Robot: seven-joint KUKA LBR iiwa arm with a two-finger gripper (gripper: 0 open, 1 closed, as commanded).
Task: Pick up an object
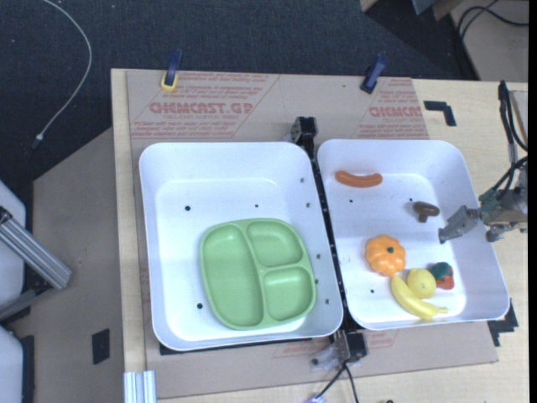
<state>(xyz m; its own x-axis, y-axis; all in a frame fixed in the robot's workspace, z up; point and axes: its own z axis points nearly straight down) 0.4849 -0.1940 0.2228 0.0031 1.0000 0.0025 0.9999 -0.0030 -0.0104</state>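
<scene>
Right bin taken as landmark. Inside it, toward the far end: hot dog, lying crosswise. Nearer the bin's right wall, a small brown piece, too small to name. Mid-bin, toward the left wall: orange pumpkin. At the near end: banana, touching a lemon; just right of the lemon, a red and green piece, perhaps a strawberry. Left of the right bin: second bin holding a green divided plate.

Gripper seen at the bin's right wall, over the rim, right of the brown piece and apart from it. Nothing seen between its parts. Opening not legible at this size; could not tell.

No target fixed by the task. Judged likeliest: pumpkin or hot dog, both standing clear of neighbours. All pieces looked like toy food, probably light plastic, smooth, prone to slip or roll. Pumpkin round and ribbed: best pinched across its middle, from above. Hot dog slim: best taken across its short width at mid-length. Banana and lemon crowded together, poorer choice. Risk noted: a light piece skidding on the slick bin floor when nudged.
</scene>
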